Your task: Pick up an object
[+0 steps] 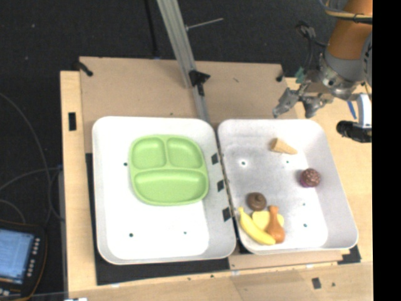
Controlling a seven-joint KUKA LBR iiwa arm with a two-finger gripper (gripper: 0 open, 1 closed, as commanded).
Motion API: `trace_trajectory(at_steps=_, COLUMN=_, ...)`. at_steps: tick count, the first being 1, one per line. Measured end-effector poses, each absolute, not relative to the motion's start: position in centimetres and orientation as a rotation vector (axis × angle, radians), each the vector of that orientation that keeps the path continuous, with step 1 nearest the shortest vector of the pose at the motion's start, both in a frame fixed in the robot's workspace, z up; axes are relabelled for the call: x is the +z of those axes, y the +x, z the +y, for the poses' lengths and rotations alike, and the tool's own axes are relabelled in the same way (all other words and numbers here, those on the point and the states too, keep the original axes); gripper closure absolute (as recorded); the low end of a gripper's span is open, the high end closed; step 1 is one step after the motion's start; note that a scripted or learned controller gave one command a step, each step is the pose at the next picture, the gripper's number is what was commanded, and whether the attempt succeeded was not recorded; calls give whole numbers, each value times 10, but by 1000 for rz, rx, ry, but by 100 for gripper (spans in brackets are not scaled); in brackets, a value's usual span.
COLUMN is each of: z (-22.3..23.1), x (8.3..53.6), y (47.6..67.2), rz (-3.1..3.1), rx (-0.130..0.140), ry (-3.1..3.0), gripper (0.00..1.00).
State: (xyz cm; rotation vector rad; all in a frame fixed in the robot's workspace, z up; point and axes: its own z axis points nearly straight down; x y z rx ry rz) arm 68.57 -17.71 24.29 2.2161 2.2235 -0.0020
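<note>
My gripper hangs above the far edge of the right bin, its two fingers spread apart with nothing between them. In that bin lie a tan wedge near the back, a dark red ball at the right, a brown round piece, a yellow banana and an orange carrot-like piece at the front. The wedge lies closest to the gripper, just in front of it.
The left bin holds a green divided plate. A slanted metal pole rises from behind the bins' shared edge. A small screen sits at the lower left off the bench.
</note>
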Motion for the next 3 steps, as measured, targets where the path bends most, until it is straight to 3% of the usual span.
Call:
trace_trajectory(at_steps=1, z=-177, x=243, y=686, rz=2224, rx=-3, ry=2215, gripper=0)
trace_trajectory(at_steps=3, z=-169, x=149, y=677, rz=2228, rx=-6, ry=2216, gripper=0)
